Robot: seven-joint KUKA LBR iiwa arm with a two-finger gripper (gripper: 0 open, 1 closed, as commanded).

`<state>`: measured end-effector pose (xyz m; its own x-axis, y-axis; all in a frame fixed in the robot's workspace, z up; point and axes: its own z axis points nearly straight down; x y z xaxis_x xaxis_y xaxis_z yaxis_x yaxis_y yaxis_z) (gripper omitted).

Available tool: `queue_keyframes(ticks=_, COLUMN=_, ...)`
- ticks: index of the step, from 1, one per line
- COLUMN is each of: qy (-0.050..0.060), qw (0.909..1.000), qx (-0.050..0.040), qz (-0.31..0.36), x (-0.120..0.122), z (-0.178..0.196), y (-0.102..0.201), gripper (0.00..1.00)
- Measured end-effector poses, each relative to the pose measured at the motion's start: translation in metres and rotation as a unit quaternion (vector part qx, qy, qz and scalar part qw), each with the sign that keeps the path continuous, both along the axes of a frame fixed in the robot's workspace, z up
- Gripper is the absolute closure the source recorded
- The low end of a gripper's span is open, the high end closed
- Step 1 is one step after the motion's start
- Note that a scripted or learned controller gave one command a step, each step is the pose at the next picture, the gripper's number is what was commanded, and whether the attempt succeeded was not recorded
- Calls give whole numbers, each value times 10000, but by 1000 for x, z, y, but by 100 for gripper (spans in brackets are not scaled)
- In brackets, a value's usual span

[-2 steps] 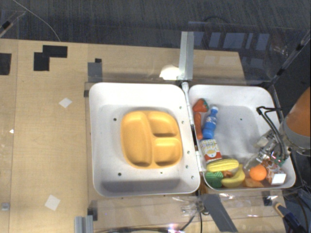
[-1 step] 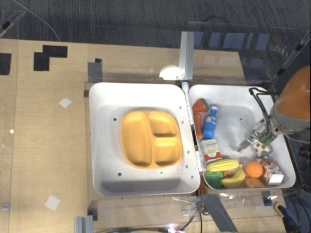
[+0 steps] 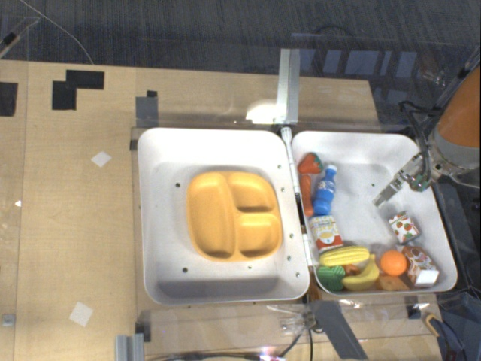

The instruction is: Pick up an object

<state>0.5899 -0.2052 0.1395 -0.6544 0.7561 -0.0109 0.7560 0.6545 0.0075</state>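
Overhead slanted view of a wooden bench bearing two shallow white bins side by side. The left bin holds a yellow divided tray at its centre. The right bin holds toy food: a carrot and a blue bottle along its left wall, a small juice carton below them, then corn, a banana, an orange and two small boxes near the lower right. The grey arm with its orange band enters from the right; its gripper hangs over bare bin floor, above the boxes, pinching nothing. Whether the claw is spread or pressed together cannot be told
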Motion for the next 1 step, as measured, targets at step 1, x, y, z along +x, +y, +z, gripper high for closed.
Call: queue_keyframes(ticks=1, qy=7, qw=9604, qx=37, qz=-2787, x=-19, z=-51, y=3, gripper=0)
